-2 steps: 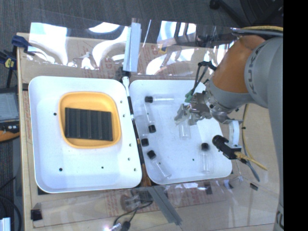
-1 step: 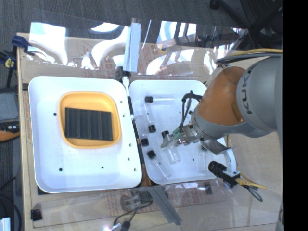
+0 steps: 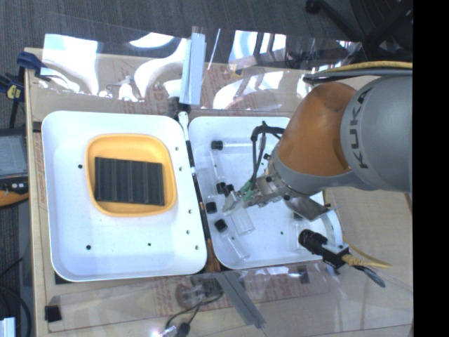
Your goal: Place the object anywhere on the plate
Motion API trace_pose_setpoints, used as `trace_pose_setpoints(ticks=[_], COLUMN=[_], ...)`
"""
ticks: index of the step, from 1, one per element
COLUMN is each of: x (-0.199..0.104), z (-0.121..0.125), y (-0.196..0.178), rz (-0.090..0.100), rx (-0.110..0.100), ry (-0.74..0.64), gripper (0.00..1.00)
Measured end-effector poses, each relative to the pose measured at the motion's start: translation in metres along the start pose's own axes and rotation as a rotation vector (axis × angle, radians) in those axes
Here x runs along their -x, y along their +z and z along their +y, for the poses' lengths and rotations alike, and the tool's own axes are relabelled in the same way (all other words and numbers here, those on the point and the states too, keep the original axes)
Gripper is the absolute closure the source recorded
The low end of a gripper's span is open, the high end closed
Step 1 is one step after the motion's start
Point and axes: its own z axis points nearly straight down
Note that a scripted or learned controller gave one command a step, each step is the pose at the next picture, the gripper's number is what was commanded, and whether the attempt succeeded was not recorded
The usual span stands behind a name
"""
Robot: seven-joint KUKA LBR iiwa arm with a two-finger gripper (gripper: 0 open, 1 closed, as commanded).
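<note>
Two bins on table. I see yellow plate (image 3: 130, 176) in left bin (image 3: 63, 188), ready as target. Gripper (image 3: 242, 196) low in right bin (image 3: 280, 248) near middle, over clear object (image 3: 243, 221); grip state unclear to me.

Two bins (image 3: 63, 188) of smooth white plastic with a slight sheen. Plate (image 3: 130, 149) of glossy yellow plastic, holding a matt dark ribbed insert (image 3: 130, 180). Arm (image 3: 379, 139) with a smooth grey shell and a glossy orange band (image 3: 319, 135). Bench (image 3: 105, 90) under clear, reflective sheeting. Floor (image 3: 105, 5) of rough grey carpet.
</note>
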Motion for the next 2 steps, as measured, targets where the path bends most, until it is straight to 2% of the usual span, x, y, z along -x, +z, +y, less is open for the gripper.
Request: trace_pose_setpoints(ticks=[1, 2], x=[-0.023, -0.036], z=[0.068, 0.122], y=[-0.003, 0.025], rz=[-0.001, -0.001], rx=[-0.001, -0.001], ry=[-0.159, -0.292], gripper=[1.00, 1.00])
